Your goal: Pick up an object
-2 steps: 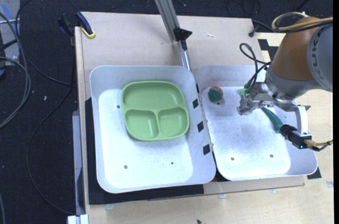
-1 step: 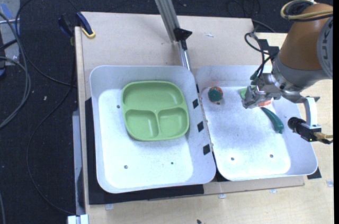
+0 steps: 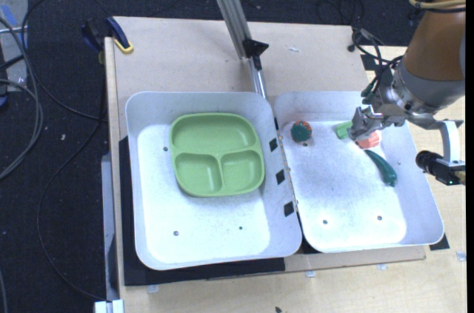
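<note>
A small salmon-red object (image 3: 369, 140) lies near the back of the right white bin (image 3: 348, 230), directly under the two-finger gripper (image 3: 365, 128), which stands low over it (whether the gripper is clamped or loose cannot be told). Just beside it sit a light green piece (image 3: 342, 130) and a dark green elongated item (image 3: 383, 166). A small round green-and-orange toy (image 3: 301, 131) rests further left. The left bin (image 3: 148, 230) holds a light green sectioned plastic plate (image 3: 218, 155).
</note>
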`<state>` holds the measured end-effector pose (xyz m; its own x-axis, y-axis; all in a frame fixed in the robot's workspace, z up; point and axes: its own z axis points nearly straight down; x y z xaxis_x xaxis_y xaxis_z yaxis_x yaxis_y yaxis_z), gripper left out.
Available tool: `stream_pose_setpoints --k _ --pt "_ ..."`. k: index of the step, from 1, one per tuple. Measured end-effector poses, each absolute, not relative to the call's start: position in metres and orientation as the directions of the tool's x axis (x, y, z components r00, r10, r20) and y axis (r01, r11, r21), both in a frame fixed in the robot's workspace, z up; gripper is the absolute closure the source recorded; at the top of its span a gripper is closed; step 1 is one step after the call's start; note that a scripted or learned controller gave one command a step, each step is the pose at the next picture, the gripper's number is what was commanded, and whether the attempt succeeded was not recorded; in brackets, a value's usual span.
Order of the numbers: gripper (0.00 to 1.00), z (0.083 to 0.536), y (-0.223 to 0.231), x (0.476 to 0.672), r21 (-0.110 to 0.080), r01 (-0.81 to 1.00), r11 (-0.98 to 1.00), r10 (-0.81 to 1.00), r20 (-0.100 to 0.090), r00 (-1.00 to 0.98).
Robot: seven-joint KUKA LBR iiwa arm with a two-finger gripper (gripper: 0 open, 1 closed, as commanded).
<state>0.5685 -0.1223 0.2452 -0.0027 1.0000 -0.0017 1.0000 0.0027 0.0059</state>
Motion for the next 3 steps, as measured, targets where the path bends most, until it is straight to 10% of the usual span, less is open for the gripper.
stream_pose_setpoints --k 3 --pt "1.00 0.237 0.025 0.578 0.001 1.000 0.007 1.000 0.001 -0.007"
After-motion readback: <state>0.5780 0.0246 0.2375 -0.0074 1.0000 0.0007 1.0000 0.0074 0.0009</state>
